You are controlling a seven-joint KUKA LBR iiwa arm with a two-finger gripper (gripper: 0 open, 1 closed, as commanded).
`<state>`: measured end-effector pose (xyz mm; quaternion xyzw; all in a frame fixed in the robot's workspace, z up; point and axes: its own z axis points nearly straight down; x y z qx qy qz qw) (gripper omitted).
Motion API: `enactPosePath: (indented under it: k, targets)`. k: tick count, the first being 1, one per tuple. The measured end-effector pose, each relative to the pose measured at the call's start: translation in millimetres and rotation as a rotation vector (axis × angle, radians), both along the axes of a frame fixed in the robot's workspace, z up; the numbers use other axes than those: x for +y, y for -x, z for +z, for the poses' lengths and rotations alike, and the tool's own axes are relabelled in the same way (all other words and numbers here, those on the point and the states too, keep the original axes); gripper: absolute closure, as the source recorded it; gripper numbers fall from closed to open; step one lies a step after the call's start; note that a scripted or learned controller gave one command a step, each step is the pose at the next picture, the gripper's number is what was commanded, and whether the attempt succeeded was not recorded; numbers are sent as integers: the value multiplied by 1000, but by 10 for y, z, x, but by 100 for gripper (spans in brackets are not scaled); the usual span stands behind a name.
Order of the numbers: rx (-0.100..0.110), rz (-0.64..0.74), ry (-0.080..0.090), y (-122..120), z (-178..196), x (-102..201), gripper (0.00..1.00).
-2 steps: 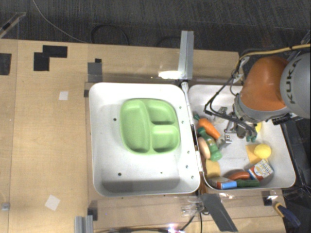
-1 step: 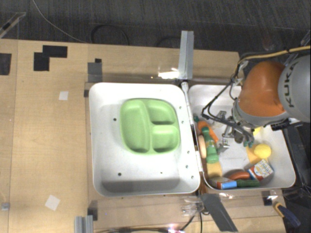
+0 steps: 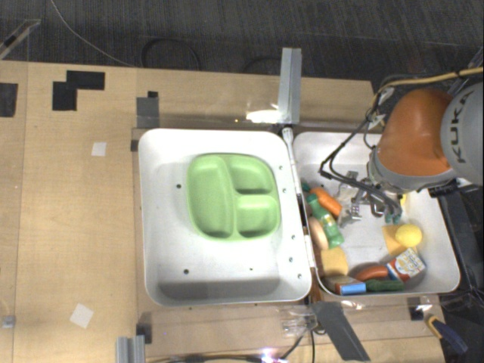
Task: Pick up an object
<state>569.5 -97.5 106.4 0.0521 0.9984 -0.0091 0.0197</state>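
Observation:
The right bin (image 3: pixel 446 267) holds a pile of toy food. An orange carrot (image 3: pixel 327 200) lies by its left wall, with a green piece (image 3: pixel 330 228) and a tan piece (image 3: pixel 335 262) below it. A yellow lemon (image 3: pixel 409 236), a red sausage (image 3: pixel 371 271), a blue block (image 3: pixel 352 287) and a small printed carton (image 3: pixel 409 264) lie toward the front. My gripper (image 3: pixel 369 203) hangs low over the middle of this bin, just right of the carrot, under the orange wrist band (image 3: pixel 412 134). No object shows between its fingers.
A green divided plate (image 3: pixel 231 196) lies in the left bin (image 3: pixel 162 271). A metal post (image 3: pixel 290 85) stands behind the divide between the bins. Cables loop beside the arm at the right bin's back edge.

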Motion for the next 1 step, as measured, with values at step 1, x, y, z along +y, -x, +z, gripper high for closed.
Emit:
enactPosePath:
  k: [1]
  targets:
    - [17,-226,-24,-288,836,641,100]
